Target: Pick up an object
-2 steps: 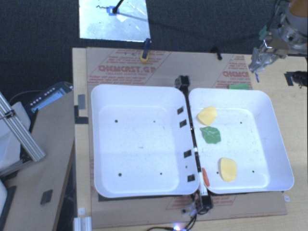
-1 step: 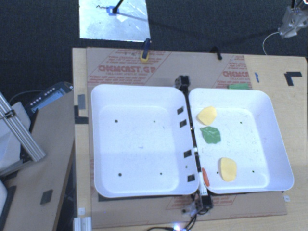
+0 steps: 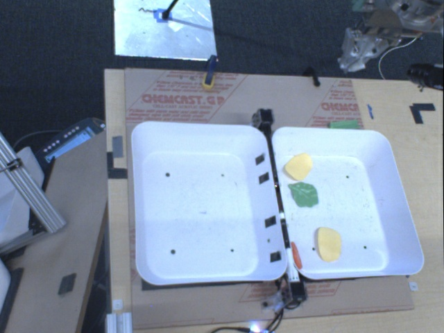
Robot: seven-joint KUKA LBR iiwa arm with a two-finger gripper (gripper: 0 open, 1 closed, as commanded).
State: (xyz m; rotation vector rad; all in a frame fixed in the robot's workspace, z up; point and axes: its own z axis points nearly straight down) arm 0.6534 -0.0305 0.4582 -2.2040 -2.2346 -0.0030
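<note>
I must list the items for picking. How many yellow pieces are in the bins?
2, both in the right bin. One yellow piece lies near its upper left, above the green piece. The other yellow piece lies lower, near the front edge. None seems hidden.

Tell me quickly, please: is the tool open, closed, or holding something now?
Tool: it cannot be told whether it is open or closed; it hangs beyond the bench's far edge, above the dark floor, with nothing visibly held.

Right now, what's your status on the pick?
Claw high at the far right corner, off the bins. Right bin: two yellow pieces, green piece, small orange piece by the divider. Nothing grasped, nothing blocking.
</note>
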